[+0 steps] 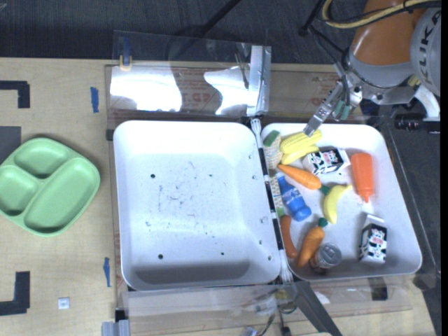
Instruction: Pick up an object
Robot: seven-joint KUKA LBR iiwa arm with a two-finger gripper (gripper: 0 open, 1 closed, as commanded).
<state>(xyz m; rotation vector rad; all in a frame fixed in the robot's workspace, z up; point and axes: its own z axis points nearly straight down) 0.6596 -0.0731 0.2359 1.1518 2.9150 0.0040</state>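
Item: yellow banana bunch (299,145), right bin (399,180), far-left corner. Probably light, stiff plastic, slick and curved (grasp best across its middle). End effector (316,122) just above it; grip state cannot be told.

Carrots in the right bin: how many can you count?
3. One carrot lies near the middle, under the yellow corn. One carrot lies toward the bin's near edge. One carrot hugs the left wall beside it. More may be hidden under other items.
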